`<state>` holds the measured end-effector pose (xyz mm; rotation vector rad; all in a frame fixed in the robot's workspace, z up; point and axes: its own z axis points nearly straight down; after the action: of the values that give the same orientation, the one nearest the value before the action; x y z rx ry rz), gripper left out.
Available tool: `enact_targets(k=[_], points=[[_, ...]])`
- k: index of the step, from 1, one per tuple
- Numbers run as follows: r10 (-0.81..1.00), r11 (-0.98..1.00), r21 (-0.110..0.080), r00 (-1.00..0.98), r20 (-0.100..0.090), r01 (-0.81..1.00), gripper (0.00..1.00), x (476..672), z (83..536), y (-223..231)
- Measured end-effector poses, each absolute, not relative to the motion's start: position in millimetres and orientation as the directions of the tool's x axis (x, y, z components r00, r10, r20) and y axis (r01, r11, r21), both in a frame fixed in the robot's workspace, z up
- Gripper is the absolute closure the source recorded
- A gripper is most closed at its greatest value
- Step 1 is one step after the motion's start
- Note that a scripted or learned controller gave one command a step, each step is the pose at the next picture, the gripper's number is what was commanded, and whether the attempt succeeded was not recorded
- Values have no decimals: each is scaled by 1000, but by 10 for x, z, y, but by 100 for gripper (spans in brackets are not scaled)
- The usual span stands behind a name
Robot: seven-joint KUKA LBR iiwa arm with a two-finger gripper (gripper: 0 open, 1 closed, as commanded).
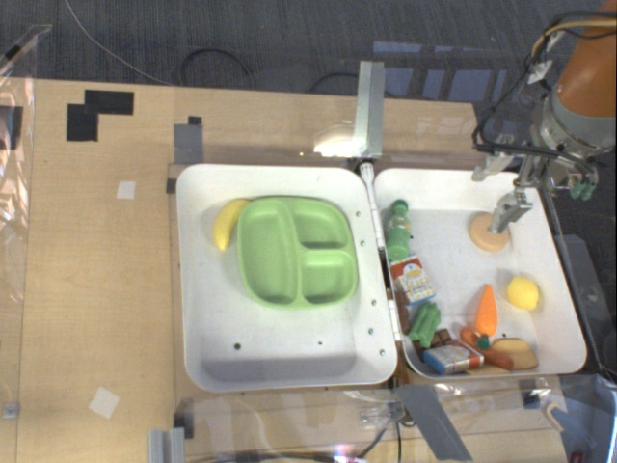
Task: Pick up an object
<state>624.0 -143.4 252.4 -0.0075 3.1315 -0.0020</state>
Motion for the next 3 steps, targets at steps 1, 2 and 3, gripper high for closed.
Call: enact_targets(k=[1, 2, 3], points=[[38, 999, -1, -999, -11, 39, 0, 6038, 1005, -1256], [33, 999, -3, -999, -16, 33, 0, 5610, 902, -1581], [186, 983, 0, -982, -21, 186, 0, 4955, 912, -1584]])
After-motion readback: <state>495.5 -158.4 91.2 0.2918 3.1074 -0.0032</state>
